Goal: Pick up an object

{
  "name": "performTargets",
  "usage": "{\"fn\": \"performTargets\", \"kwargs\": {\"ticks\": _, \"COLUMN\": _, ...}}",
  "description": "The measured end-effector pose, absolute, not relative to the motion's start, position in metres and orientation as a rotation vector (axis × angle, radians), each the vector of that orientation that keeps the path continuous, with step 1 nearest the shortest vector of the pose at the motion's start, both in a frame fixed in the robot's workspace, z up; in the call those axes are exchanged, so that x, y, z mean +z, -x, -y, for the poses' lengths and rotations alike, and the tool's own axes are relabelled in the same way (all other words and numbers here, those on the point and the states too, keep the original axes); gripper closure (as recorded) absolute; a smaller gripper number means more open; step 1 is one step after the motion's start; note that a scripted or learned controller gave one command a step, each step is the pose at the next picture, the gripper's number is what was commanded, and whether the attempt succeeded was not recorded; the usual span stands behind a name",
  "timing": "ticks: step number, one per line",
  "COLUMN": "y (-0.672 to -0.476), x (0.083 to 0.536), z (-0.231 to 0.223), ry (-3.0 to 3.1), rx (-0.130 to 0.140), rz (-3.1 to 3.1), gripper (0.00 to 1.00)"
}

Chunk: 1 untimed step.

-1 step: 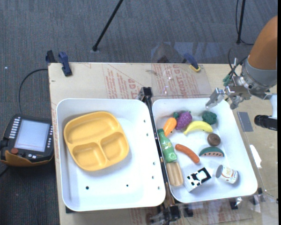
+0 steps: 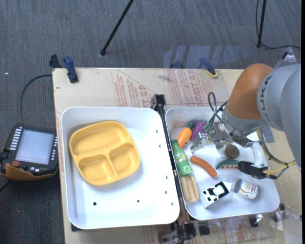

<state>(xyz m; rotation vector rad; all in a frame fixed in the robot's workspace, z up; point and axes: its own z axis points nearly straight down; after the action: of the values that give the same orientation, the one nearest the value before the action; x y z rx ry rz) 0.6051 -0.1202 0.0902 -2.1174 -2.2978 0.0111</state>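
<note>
A robotics lab: teach pendant [image 2: 29,153], clamped bench [image 2: 117,85], tripod legs [image 2: 119,20].

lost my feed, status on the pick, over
Gripper low in right bin, beside carrot and grapes. Nothing seen between fingers. Sausage close by.

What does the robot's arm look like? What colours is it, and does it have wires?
The arm is thick, round and smooth, mostly grey, with a big shiny orange band just above the wrist. At its end sits a small metal gripper, silver and dark. Thin black cables loop beside the wrist. I can't make out any writing or labels on it.
</note>
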Motion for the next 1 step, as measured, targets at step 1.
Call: {"fn": "performTargets", "kwargs": {"ticks": 1, "y": -0.557, "x": 0.0858, "z": 0.1094, "ry": 2.34, "rx": 0.004, "rz": 2.083, "gripper": 0.0}}
